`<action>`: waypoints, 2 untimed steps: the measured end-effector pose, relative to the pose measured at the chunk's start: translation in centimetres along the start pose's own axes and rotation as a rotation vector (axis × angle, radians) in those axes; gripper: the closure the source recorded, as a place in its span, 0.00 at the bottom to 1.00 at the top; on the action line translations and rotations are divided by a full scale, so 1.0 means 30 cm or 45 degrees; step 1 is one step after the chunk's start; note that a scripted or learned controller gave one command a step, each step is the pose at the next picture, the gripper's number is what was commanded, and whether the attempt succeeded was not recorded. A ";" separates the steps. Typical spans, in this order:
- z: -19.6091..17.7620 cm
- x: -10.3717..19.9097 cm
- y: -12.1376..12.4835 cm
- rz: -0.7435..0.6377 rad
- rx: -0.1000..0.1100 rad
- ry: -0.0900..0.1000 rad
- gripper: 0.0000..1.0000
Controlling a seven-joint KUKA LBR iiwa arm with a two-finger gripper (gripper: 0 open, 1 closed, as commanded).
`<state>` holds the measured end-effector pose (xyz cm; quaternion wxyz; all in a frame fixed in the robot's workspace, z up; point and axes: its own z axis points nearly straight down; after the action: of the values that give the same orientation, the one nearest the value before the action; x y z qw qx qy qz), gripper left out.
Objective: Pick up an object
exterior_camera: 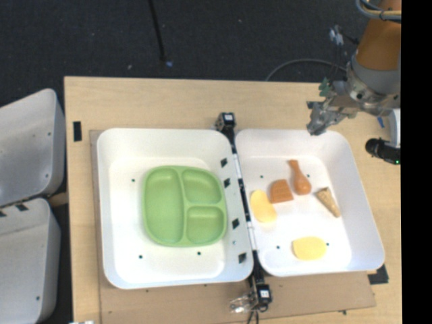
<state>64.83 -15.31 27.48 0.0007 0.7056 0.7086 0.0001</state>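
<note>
Claw (318,125) hangs over right bin's (364,248) far rim, holding nothing; finger gap can't tell. Inside the bin: glossy orange drumstick (299,177), brown chunk (281,192), tan wedge (329,201), two smooth yellow lumps (262,206). Left bin (115,262): green sectioned plastic tray (183,206).

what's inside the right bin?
Five food-like pieces lie apart in the right bin: an orange drumstick, an orange-brown block, a tan wedge and two yellow pieces. Nothing looks covered.
</note>
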 end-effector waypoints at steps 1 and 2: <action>-0.001 0.164 -0.030 -0.001 0.001 0.001 1.00; 0.053 0.320 -0.115 -0.001 0.003 0.001 1.00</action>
<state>61.35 -5.72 25.87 -0.0005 0.7055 0.7087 -0.0004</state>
